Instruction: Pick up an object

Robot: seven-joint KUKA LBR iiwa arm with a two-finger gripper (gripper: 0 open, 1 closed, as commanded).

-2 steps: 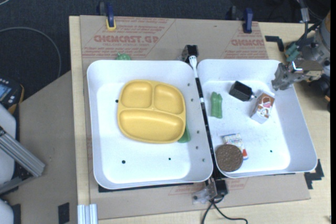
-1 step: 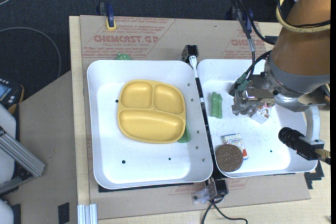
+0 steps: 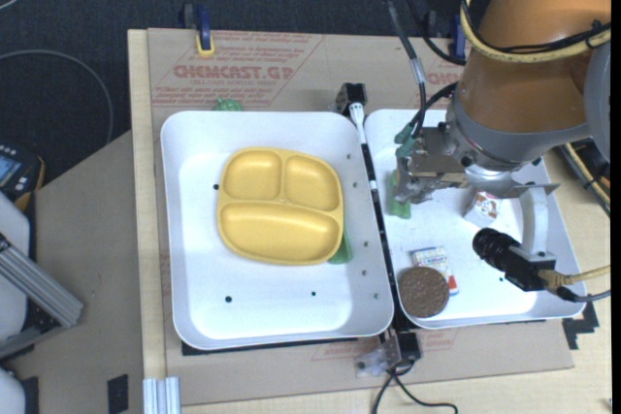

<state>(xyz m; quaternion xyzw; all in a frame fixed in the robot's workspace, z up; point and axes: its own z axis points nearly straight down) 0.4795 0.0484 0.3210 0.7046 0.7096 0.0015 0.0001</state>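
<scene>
Over the right bin, in the right half of the frame, I see the arm reaching in from the upper right. Its orange band bulks large at the top right corner, with the grey wrist directly below it. The wrist is bent towards the left, so the end effector sits low over the upper left part of that bin, close to the wall shared with the left bin. From this angle I cannot tell whether the end effector is open or closed, and I see nothing clearly held in it.

A green piece lies just below and to the left of the end effector, against the bin's left wall. I cannot tell whether the two are touching. Lower in the same bin, a brown disc rests near the bottom left corner, and a small packet with red print lies just above it. A wrapper scrap, white with a red mark, lies near the middle of the bin, below the wrist.

At the centre of the left bin sits a yellow plate with three compartments, lying flat. A green edge peeks out from under its lower right rim. Both bins rest on the brown bench.
</scene>
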